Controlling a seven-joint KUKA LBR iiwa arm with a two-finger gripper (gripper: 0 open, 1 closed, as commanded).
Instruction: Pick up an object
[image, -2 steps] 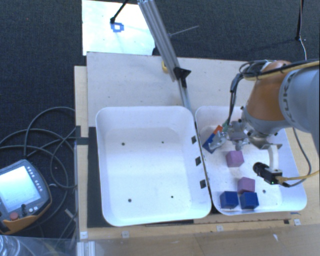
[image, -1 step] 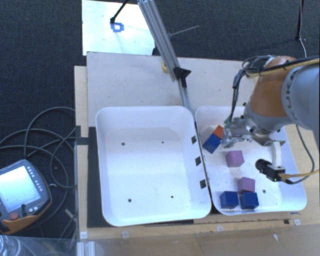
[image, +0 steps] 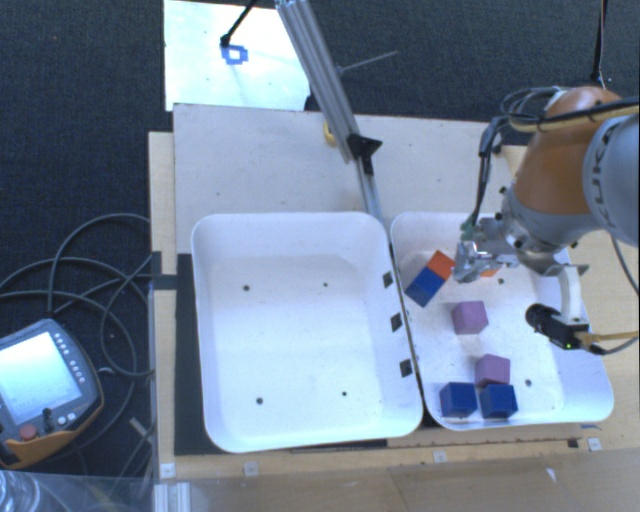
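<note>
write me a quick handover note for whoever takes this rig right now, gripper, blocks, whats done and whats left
Gripper: low over the far end of the right bin, beside the orange block. Whether it holds anything cannot be told from this view.
Blocks, all in the right bin: the orange block touches a blue block near the left wall; a purple block sits mid-bin; a second purple block and two blue blocks cluster at the near end.
Left bin: no blocks in it.
Done: no pick confirmed.
Left: grasp one block and lift it clear.
</note>
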